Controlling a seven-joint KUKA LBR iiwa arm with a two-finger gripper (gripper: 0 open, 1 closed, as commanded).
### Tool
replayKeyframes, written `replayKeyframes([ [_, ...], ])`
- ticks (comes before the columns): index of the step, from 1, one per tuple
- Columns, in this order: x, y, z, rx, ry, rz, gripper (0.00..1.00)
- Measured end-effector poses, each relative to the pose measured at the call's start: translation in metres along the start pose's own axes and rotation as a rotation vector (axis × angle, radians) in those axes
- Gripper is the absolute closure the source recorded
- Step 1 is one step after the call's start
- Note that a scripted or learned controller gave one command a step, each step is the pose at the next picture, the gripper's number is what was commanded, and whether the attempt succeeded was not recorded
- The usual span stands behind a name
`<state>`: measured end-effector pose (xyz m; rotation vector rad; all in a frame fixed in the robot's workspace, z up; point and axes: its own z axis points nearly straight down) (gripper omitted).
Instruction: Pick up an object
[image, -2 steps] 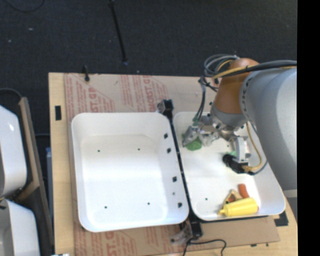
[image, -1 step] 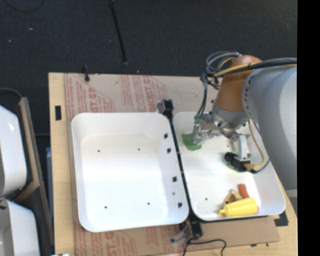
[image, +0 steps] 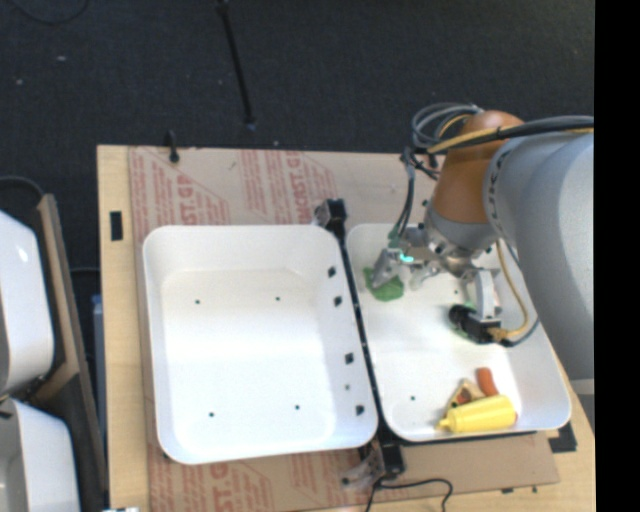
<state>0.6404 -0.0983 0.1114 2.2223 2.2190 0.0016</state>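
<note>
A small green object (image: 388, 287) lies near the far left corner of the right bin (image: 430, 390). My gripper (image: 398, 266) hangs right over it, its grey fingers reaching down to the green object's upper edge. A yellow object (image: 480, 415) rests at the right bin's near edge, with a small orange-red piece (image: 486, 380) just behind it. The grey arm with its orange band (image: 470, 180) comes in from the right and covers the bin's far right part.
The left bin (image: 250, 340) stands beside the right one, their walls meeting along a dark seam with clips (image: 348, 320). Black cable (image: 480, 325) loops off the wrist above the right bin. Both bins sit on a cardboard sheet (image: 230, 190).
</note>
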Motion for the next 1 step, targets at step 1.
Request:
replayKeyframes([
  [1, 0.0025, -0.0030, 0.0110, 0.001, 0.000, -0.001, 0.00],
])
